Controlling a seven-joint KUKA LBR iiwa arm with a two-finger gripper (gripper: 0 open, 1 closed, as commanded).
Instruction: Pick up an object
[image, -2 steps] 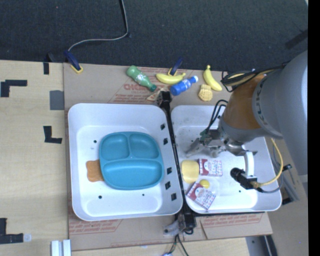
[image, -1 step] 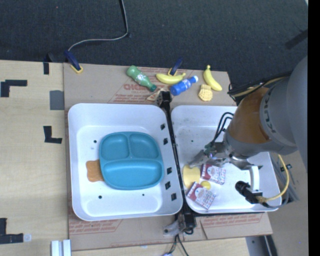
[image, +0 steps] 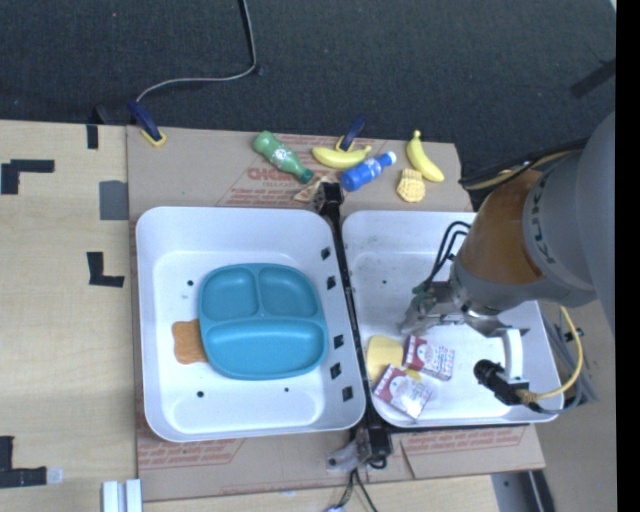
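Lying just below gripper (image: 418, 312), red-and-white packets (image: 428, 357); gripper state impossible to tell.

The grey arm (image: 560, 230) reaches in from the right, wrist bent down, gripper (image: 425, 318) lowered.

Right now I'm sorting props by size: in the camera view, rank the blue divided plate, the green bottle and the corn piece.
1. blue divided plate
2. green bottle
3. corn piece

Toy bananas (image: 340, 156) and bottles (image: 282, 156) lie behind bins.
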